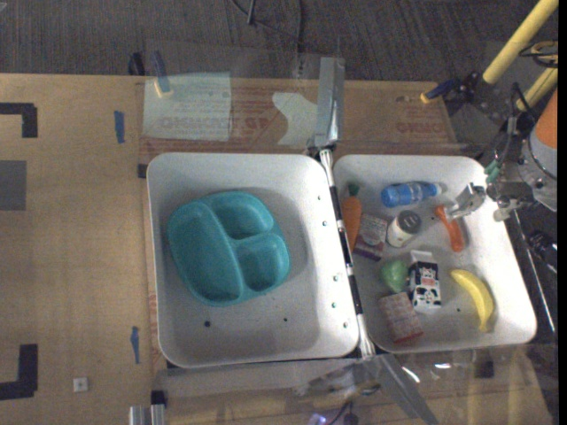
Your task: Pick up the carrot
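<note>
The carrot (352, 220), orange with a green top, lies lengthwise against the left wall of the right bin (516, 264). My gripper (472, 199) hangs over the upper right part of that bin, far to the right of the carrot. It is just above a small orange-red stick-shaped item (453, 229). I see nothing held in the gripper.
The right bin also holds a blue bottle (409, 192), a small white jar (404, 228), a pink packet (372, 234), a green item (394, 275), a milk carton (425, 286), a banana (476, 297) and a brown box (400, 317). A teal divided plate (229, 246) sits in the left bin (168, 326).
</note>
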You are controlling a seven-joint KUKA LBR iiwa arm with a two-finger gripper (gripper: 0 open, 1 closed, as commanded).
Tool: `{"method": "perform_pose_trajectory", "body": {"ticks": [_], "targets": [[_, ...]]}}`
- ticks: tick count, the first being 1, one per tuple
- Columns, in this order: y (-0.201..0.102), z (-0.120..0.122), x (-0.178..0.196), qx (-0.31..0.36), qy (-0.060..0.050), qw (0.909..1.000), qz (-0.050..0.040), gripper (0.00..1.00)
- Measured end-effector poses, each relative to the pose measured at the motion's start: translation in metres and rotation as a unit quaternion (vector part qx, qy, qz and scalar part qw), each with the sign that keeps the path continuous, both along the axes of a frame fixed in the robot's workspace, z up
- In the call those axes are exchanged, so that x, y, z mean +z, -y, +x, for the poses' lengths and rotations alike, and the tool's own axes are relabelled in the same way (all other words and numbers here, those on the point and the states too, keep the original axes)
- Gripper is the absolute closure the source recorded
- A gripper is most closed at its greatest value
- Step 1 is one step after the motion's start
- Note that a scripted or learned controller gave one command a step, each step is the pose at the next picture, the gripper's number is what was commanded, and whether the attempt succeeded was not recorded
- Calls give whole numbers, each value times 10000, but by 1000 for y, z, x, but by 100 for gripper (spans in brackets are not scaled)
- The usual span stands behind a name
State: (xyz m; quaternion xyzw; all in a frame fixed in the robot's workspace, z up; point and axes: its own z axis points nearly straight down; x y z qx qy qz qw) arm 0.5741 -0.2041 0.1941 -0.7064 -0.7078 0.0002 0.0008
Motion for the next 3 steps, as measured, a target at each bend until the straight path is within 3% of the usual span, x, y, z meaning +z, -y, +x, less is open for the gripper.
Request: {"method": "perform_pose_trajectory", "body": {"ticks": [1, 2, 3], "targets": [[-43, -24, -100, 1309, 14, 9914, -2, 0], [-15, -90, -97, 750, 2, 9972, 2, 0], [-18, -88, -103, 1639, 85, 9864, -26, 0]]}}
